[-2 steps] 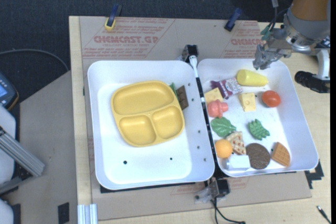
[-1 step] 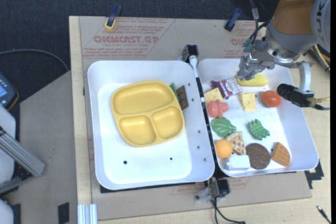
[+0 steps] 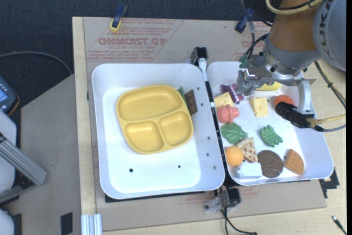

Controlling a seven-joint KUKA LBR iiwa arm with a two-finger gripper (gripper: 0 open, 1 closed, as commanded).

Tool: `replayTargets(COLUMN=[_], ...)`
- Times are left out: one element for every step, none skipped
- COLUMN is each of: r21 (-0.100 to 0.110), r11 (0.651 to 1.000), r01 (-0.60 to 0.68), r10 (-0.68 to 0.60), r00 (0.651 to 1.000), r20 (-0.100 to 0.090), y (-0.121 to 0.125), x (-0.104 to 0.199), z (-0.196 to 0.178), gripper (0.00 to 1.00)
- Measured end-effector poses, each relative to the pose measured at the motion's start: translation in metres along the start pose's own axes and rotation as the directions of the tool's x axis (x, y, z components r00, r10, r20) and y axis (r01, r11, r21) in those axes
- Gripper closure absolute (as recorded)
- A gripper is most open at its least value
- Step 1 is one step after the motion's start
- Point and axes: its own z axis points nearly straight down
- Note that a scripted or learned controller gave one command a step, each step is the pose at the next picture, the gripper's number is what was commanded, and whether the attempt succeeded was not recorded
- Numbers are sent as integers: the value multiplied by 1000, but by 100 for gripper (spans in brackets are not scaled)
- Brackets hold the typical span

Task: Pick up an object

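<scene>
Below the fingers: purple, elongated toy.

Robotics lab bench.
Sitting on dark carpet, clamped cardboard sheet bearing white bins, loose cables trailing around.

- Two white bins: left bin, right bin.
- One yellow tray with three compartments, in the left bin.
- Two cheese pieces, near the right bin's far edge.
- Two green leaves, mid-bin.
- One pink piece.
- One orange.
- One brown round cookie, near the front edge.
- One waffle-like wedge, front right corner.
- One red piece.
</scene>
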Motion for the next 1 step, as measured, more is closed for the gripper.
replayTargets(r21=[-2], r11=[1000], r01=[2], r10=[-2], r00=[1000], r20=[-1], y=[-19], x=[51], z=[-14], gripper=[100])
